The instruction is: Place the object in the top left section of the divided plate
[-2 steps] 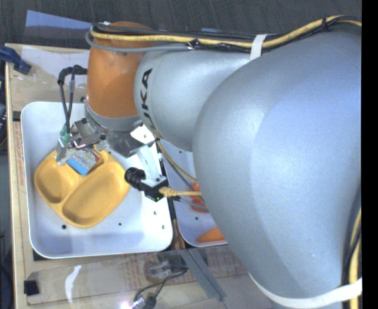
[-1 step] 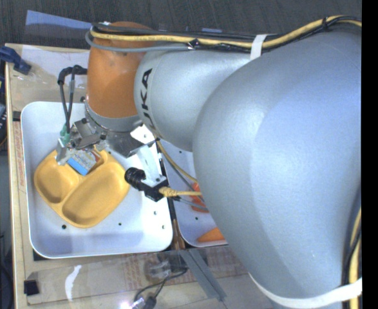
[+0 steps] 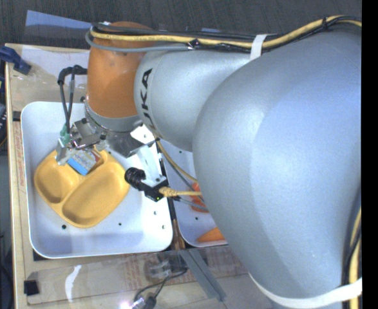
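My gripper (image 3: 79, 148) hangs over the yellow divided plastic plate (image 3: 79, 188); grip state unreadable. Small blue-and-orange block (image 3: 84, 164) beneath looks light, rigid, possibly slick; pinch its flat sides.

The grey arm (image 3: 272, 147) reaches in from the right, its bulk covering the right half of the scene. The orange band (image 3: 114, 69) sits above the wrist at far centre-left. The gripper (image 3: 79, 148) points down to the left; its finger spacing is unclear.
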You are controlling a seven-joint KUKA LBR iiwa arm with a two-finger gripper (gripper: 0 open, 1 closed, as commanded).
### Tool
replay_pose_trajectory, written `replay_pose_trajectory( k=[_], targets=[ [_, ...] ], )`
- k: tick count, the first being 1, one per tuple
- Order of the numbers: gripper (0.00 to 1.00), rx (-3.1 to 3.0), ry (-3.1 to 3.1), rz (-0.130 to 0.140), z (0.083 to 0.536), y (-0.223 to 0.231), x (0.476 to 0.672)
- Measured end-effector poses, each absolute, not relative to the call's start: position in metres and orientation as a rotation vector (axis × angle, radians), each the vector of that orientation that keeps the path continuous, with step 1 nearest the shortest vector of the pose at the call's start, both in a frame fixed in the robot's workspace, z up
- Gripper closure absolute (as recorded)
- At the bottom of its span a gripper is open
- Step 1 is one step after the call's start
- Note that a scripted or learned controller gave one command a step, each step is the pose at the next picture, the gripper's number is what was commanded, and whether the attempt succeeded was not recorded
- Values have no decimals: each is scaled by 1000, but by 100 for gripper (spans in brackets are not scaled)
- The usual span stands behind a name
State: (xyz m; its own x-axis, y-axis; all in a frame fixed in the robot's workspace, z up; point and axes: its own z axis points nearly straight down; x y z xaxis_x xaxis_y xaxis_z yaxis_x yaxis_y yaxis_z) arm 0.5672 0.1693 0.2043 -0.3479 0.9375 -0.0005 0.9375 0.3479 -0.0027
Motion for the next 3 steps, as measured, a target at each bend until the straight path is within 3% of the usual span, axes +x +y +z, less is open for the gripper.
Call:
replay_pose_trajectory(
  k=[3],
  targets=[
    [0, -1793, -2578, 4, 204, 169, 567]
  ],
)
